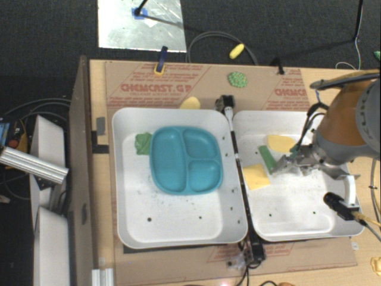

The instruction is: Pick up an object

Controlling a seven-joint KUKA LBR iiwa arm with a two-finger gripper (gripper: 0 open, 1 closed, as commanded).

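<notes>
White plastic makes up the two shallow bins on the desk [95, 219]. In the right bin [297, 222] lie three things: a yellow wedge-shaped piece [256, 177] nearest, a flat green bar [266, 158] touching it, and a pale yellow rounded piece [280, 142] beyond. The pincer [278, 164] sits low just beside the green bar; whether it is apart or together I cannot tell. The left bin [140, 219] holds one teal divided plate [186, 161] with one green leafy scrap [143, 142] at its edge. Farther off on the cardboard rest one yellow lump [190, 103] and one green knobbly disc [237, 79].
</notes>
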